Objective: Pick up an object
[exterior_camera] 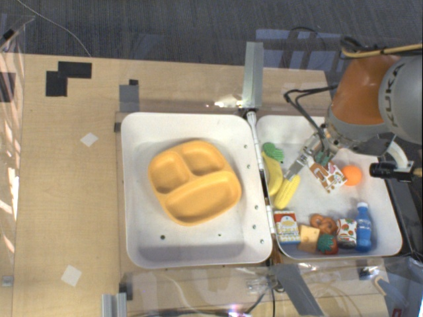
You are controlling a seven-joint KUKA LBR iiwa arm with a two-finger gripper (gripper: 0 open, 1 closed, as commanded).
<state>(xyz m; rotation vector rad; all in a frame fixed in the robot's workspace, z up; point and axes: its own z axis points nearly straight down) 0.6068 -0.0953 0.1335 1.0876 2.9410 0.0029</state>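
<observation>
Wooden tabletop, right bin (390, 243): gripper (295, 168), fingers slightly apart and holding nothing, hovers just above the corn cob (287, 191), which lies lengthwise below-left.

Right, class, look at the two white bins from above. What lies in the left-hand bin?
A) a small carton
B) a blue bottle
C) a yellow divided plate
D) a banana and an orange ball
C: the yellow divided plate with three compartments sits in the left bin, while the blue bottle, banana, orange ball and small carton are all in the right bin.
</observation>
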